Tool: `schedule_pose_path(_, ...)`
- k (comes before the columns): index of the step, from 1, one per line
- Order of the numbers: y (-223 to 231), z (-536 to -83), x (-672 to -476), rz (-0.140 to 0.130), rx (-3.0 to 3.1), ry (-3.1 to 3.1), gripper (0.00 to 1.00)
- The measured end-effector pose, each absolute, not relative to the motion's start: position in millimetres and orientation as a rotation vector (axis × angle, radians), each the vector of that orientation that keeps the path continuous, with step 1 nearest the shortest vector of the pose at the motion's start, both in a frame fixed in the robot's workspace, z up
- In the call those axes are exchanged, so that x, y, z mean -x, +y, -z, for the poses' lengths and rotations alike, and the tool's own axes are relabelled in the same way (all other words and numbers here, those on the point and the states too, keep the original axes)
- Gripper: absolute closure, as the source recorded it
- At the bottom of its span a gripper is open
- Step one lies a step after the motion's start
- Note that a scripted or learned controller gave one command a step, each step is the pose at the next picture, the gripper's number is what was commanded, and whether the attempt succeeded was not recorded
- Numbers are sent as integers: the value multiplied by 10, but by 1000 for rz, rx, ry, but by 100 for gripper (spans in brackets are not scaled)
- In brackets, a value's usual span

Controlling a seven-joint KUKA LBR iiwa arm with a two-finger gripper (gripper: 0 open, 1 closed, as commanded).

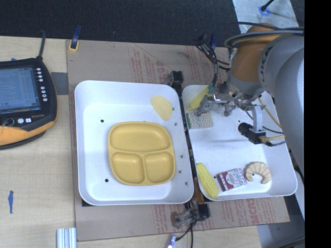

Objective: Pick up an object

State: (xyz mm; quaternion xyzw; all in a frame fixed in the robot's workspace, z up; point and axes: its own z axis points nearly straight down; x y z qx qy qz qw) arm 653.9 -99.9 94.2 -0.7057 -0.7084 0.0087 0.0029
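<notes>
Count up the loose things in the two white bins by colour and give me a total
Yellow: 4, namely the divided tray, the flat piece, the corn cob and a banana-like piece under the gripper
Tan: 1, the croissant
Red and white: 1, the packet
Green patterned: 1, the small square
Total: 7

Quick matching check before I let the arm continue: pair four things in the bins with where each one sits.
Things:
1. divided yellow tray
2. corn cob
3. croissant
4. pale yellow chip

Places:
A. right bin, near right corner
B. left bin, far right corner
C. left bin, middle
D. right bin, near left corner

Pairs: 1-C, 2-D, 3-A, 4-B. The end effector is at the right bin's far left corner.
</notes>
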Motion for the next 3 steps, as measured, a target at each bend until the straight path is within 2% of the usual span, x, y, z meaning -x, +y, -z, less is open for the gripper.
schedule_pose_path(3,-1006,-939,-6541,-25,2211,-2221,0)
